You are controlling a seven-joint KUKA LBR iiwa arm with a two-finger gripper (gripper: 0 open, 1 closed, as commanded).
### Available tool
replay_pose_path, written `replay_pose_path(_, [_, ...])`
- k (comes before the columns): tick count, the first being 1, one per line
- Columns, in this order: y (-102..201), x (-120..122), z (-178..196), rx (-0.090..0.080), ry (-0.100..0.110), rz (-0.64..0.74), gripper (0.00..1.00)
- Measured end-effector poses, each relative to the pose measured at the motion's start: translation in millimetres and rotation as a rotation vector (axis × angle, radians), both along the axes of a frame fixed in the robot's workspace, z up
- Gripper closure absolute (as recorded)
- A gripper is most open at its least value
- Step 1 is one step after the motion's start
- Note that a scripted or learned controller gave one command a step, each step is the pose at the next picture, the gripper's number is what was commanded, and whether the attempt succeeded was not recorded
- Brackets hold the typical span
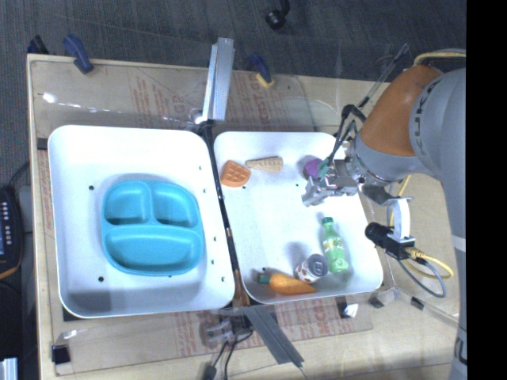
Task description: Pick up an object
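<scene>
The left bin (63,212) holds a blue divided plate (152,226) lying flat near its middle, while the right bin (261,228) holds an orange chip-shaped piece (234,174) and a tan cone (264,163) near its far edge, a purple object (312,165) just beside the hand (321,188), and a green bottle (333,246), a small can (311,268) and a carrot (287,284) gathered near its front right corner. The hand hangs low over the right bin's far right part; whether it is open or closed cannot be told, and the bin's middle and left floor lie bare.

Arm reaches in from the right — claw (315,190) pointed left.
</scene>
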State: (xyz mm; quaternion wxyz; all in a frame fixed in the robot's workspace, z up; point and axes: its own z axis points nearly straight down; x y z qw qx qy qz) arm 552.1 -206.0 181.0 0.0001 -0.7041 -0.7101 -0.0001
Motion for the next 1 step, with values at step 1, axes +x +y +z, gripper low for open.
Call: replay_pose_path(1, [0.1, 0.0, -0.1, 0.000, 0.000, 0.000, 0.00])
